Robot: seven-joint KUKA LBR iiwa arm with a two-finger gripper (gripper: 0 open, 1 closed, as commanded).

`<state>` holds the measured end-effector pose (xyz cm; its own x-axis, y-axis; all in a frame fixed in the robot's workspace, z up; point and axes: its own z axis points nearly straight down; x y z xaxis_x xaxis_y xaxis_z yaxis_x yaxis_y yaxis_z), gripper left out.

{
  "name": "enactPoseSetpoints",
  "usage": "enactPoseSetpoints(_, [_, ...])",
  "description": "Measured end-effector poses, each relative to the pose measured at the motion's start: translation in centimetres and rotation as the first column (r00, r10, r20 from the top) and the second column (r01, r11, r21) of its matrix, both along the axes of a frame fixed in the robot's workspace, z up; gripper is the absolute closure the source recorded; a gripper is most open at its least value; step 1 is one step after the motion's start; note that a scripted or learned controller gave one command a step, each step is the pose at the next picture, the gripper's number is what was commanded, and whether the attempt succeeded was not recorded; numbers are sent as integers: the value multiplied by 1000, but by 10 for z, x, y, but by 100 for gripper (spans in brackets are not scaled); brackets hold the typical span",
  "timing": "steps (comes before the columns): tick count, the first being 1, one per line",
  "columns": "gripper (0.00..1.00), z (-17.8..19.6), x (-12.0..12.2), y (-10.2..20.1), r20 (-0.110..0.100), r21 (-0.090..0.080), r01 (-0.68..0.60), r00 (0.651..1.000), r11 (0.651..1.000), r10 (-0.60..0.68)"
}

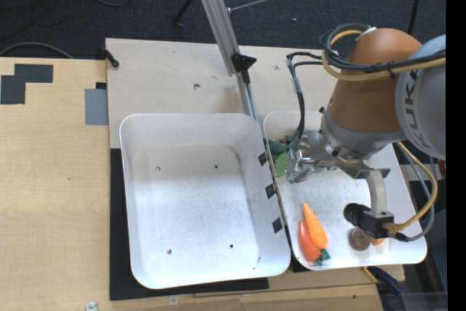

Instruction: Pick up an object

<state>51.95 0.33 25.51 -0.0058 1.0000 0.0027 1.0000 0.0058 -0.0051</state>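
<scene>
My gripper [296, 162] hangs low over the back left part of the right bin [408, 253], under the big orange-banded wrist. A green object [279, 157] lies right beside its metal fingers, against the bin's left wall; whether the fingers touch it is hidden. An orange carrot toy [314, 227] lies at the front of the same bin on a red piece [306, 242]. A small brown round thing [359, 239] sits near the front right.
The left bin [138, 156] sits beside the right one, the two meeting at a shared wall with black clips. A slanted aluminium bar [218, 18] rises behind the bins. Wooden bench surface extends to the left.
</scene>
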Motion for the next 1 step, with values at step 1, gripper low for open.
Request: enactPoseSetpoints(1, [100, -9, -15, 57, -1, 0, 1, 1000, 1000, -1])
